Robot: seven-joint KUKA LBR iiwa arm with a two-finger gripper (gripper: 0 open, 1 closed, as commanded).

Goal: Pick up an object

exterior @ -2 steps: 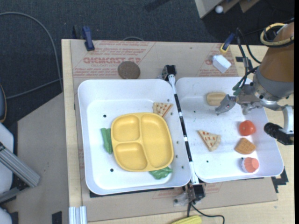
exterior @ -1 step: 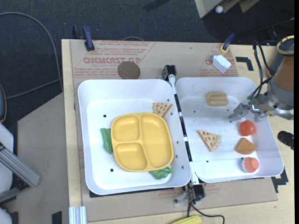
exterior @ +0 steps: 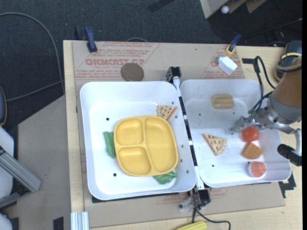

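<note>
The arm (exterior: pixel 288 97) reaches into the right bin (exterior: pixel 206 128). Its jaws (exterior: pixel 243 125) sit low, just above a red tomato (exterior: pixel 250 134), right beside it. I cannot tell if the jaws are apart or together. A waffle wedge (exterior: pixel 215 143) lies close by. A yellow tray (exterior: pixel 146 145) lies in the left bin (exterior: pixel 96 128).

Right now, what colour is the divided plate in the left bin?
Yellow. The three-compartment plate shows best in the camera view, in the middle of the left bin.
</note>
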